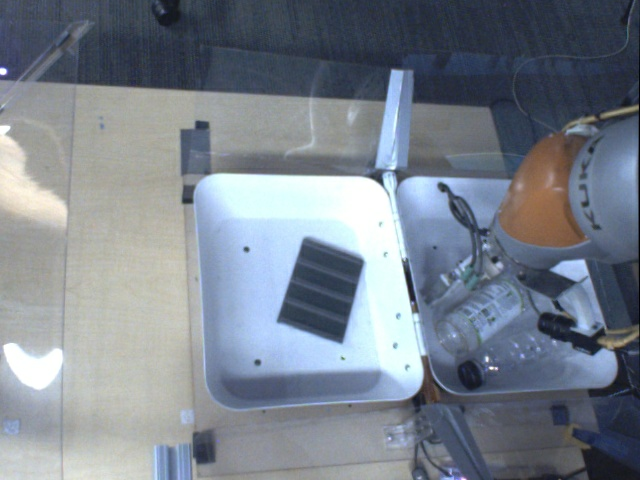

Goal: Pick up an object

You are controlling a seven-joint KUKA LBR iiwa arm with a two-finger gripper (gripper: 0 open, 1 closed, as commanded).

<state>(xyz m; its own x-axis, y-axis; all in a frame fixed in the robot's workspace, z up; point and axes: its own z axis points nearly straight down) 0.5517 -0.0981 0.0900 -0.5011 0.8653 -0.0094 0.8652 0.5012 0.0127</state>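
- The worktop (120, 298) was pale wood and carried two shallow white bins side by side, with a thin divider between them.
- The left bin (225, 368) held a dark grey ribbed block (321, 289), lying flat and turned at a slant, near the middle of the bin and well apart from its walls.
- The right bin (425, 203) held a clear plastic bottle (484, 313) on its side, its label facing up and its black cap (470, 374) pointing toward the near rim.
- Beside the bottle lay more clear plastic clutter, too see-through to separate into single things.
- The arm (585, 193) reached in from the right, its orange band and grey housing hanging over the right bin's far right part.
- The hand (470, 268) sat low in the right bin, just above the upper end of the bottle, with a dark cable looping up behind it.
- Whether the hand was released or clenched could not be told; the arm's body and the clear clutter hid that detail.
- Nothing could be seen gripped by it.
- A black fitting (565, 328) with a yellow-tipped cable stuck out beneath the arm, just right of the bottle.
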